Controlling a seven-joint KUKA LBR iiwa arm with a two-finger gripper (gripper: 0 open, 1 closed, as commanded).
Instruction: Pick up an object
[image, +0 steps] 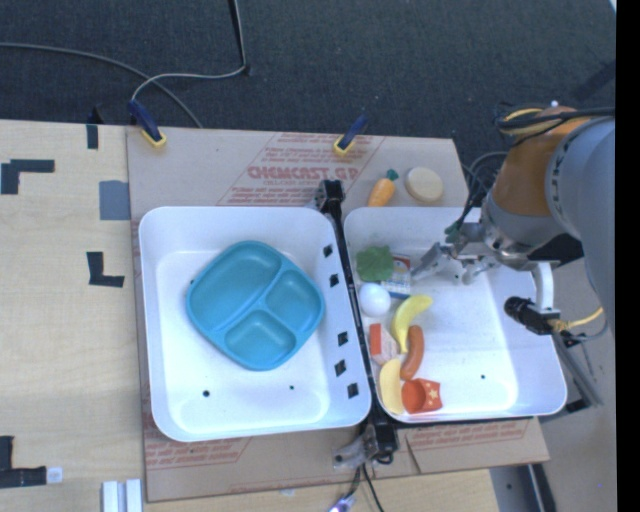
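My gripper hangs over the upper middle of the right bin, open, with nothing between its fingers. Just left of it lie a green toy vegetable and a white egg. Below them lie a yellow banana, a reddish sausage, an orange-red piece, a yellow piece and a red cup. These toys crowd the bin's left side; none touches the gripper.
The left bin holds a blue divided plate. On the cardboard behind the right bin sit an orange carrot-like toy and a beige round piece. The arm's grey and orange body covers the bin's upper right corner.
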